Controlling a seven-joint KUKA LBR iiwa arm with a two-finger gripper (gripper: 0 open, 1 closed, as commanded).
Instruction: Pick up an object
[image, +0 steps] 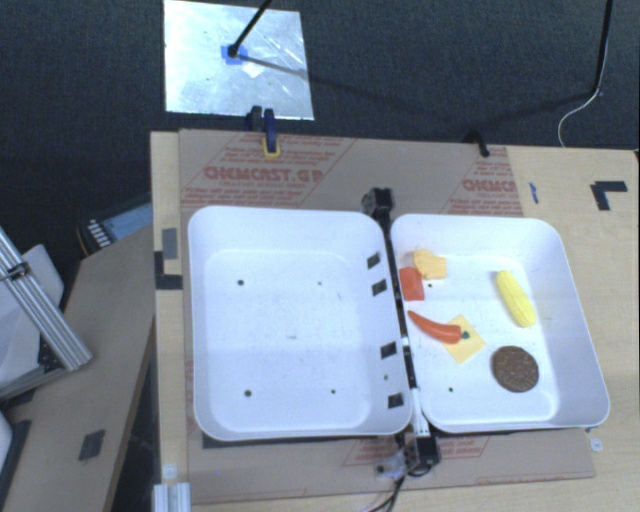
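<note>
The right bin (575, 300) holds several toy foods. A yellow corn cob (515, 297) lies toward its right side. A brown round cookie (515, 368) sits near the front. A red chili pepper (436, 325) rests partly on a yellow cheese slice (467, 345). Close to the divider are a small red-orange block (411, 283) and a pale yellow piece (431, 264).
The left bin (215, 240) stands beside the right one, joined by black clips along the divider (392, 300). Both rest on a cardboard sheet (300, 170). A shiny metal plate (238, 58) lies beyond the bench. An aluminium rail (40, 310) leans at the far left.
</note>
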